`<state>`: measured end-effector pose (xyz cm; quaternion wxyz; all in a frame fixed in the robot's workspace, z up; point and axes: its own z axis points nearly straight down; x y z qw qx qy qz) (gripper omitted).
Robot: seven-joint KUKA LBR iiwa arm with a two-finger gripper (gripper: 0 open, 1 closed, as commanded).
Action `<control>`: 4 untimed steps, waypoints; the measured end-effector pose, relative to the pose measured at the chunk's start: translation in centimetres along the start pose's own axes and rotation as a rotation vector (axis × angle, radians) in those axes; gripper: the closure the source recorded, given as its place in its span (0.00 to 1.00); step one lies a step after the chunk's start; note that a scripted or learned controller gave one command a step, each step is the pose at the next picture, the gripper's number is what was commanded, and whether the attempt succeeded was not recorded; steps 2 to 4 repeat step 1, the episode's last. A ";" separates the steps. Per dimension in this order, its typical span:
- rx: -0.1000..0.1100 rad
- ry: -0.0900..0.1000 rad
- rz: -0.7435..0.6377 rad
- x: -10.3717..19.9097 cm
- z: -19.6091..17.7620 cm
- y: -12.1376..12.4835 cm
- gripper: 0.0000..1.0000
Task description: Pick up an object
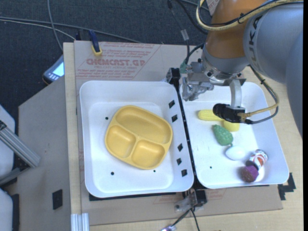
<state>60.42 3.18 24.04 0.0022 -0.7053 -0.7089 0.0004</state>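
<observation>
A: What step is this?
B: The approach, I judge. The yellow tray [138, 136] lies in the left bin [89, 129], mid-frame.
A: And the right bin [269, 143]?
B: It holds the corn [206, 114], green piece [223, 135], white egg [236, 152] and purple ball [249, 173]. The gripper [192, 91] hangs at its upper left corner; its opening I cannot tell. Next: descend onto one piece.

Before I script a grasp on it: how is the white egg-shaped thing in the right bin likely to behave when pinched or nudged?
The white egg-shaped object looks smooth and rounded, so it may slip out of a two-finger pinch. Lying on the flat floor of the right bin, it would probably roll if nudged. It sits close to the green toy, so a push could knock it into that.
</observation>
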 end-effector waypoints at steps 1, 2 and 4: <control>0.001 0.000 0.000 5.7 1.5 -1.4 1.00; 0.001 0.000 0.000 5.7 1.5 -1.4 1.00; 0.001 0.000 0.000 5.7 1.5 -1.4 1.00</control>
